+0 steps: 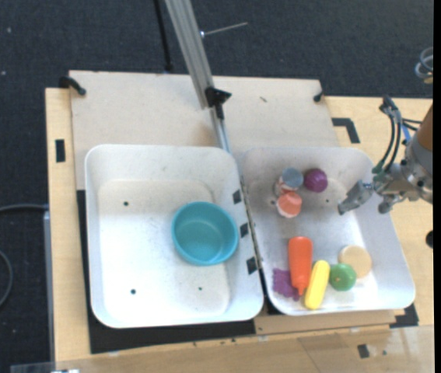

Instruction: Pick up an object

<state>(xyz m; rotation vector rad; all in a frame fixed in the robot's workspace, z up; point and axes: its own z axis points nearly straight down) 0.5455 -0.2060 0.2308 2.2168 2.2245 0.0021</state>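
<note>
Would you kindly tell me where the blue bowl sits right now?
The blue bowl sits in the left bin, toward its right side, close to the divide from the right bin holding the toys.

Bowl (204, 233) in left bin (111, 169); toys clustered in right bin (395, 243).

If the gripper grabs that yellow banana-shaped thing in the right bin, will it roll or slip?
The yellow piece looks smooth and rounded, so it may slip. It leans against the orange cylinder, so nudging could shift both.
</note>
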